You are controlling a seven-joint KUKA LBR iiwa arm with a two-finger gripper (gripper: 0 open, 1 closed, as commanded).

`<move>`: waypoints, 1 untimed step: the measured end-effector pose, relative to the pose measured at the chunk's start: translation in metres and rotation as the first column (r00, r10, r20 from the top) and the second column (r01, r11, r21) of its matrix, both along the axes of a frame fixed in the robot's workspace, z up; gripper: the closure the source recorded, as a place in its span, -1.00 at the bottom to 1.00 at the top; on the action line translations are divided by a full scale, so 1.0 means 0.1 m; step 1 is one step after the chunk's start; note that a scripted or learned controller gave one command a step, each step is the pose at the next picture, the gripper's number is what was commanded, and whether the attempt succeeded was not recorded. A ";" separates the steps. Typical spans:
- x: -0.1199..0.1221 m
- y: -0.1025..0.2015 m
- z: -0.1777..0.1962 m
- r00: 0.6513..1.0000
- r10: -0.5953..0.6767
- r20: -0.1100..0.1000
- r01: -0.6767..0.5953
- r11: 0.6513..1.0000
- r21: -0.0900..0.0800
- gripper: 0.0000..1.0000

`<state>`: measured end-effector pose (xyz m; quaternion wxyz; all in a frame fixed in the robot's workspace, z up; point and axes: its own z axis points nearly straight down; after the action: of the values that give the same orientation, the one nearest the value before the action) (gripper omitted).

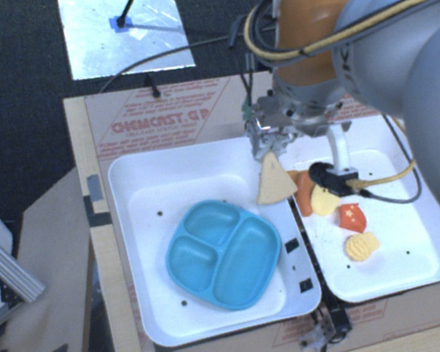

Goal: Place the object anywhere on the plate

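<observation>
A blue divided plate (223, 253) lies in the left white bin (144, 201), towards its front right. My gripper (265, 151) hangs over the inner wall between the two bins, behind and to the right of the plate. It is shut on the narrow top of a tan wedge-shaped piece (275, 182), which hangs point-up below the fingers. The wedge's wide lower edge sits just above the plate's far right corner, apart from the plate.
The right bin (418, 250) holds an orange piece (304, 187), a pale yellow piece (324, 201), a red piece (352, 217) and a ridged yellow piece (362, 247). The arm covers the bin's back right. A silver sheet (123, 26) lies behind the bins.
</observation>
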<state>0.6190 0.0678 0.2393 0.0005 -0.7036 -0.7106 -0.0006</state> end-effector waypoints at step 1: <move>0.12 0.47 -0.19 1.000 0.000 0.001 0.000 1.000 0.000 1.00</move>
<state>0.6308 0.1150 0.2202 0.0001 -0.7037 -0.7105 -0.0010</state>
